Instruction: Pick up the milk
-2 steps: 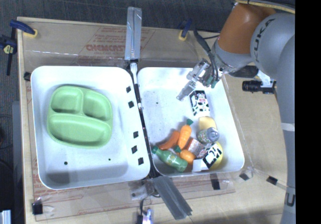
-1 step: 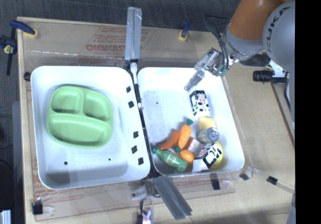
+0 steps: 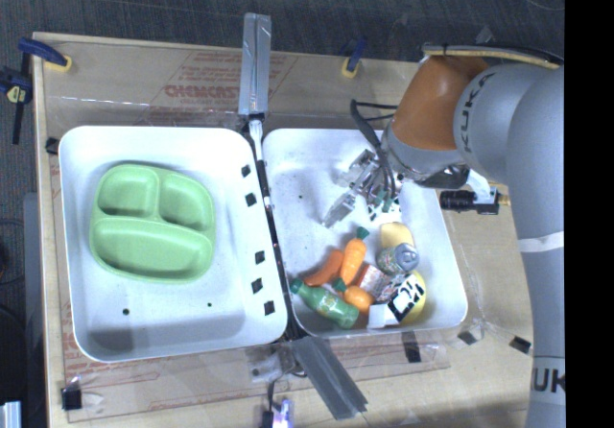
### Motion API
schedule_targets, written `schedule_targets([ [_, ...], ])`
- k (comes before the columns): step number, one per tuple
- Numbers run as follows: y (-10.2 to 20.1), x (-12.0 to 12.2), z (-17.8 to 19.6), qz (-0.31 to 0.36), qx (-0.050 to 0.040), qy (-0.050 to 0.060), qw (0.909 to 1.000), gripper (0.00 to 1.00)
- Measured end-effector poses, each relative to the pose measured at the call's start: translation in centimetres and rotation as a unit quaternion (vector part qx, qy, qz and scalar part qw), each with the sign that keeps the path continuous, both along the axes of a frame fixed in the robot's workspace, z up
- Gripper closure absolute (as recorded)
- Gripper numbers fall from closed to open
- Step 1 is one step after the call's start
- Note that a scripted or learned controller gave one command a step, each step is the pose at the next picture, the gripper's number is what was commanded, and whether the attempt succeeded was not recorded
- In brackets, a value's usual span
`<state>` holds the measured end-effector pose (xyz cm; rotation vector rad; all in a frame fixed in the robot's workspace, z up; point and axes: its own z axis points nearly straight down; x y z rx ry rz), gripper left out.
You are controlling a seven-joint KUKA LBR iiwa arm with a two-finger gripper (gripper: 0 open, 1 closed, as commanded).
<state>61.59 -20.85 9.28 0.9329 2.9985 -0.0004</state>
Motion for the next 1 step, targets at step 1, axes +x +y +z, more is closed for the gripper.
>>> schedule_targets([
  [1,-0.24,2.9,7.04,0.028,-0.0006,-0.001,0.9996,0.0],
])
